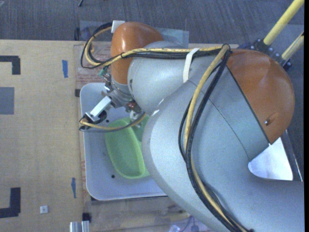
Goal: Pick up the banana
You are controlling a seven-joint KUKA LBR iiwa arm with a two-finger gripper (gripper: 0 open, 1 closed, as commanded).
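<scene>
My grey arm with its orange band reaches in from the right and covers most of the view. Its wrist hangs low over the far part of the white bin [96, 178]. My gripper [131, 109] sits under the wrist, just above the far rim of a light green bowl [124, 153] that lies in the bin. The wrist and cables hide the gripper's tips. The arm's bulk hides the right part of this bin and whatever lies there.
A tan board [38, 129] with black marks and blue tape strips lies left of the bin. Bare white bin floor shows left of and in front of the bowl, with a small dark speck [113, 176]. Yellow poles [285, 18] stand at the top right.
</scene>
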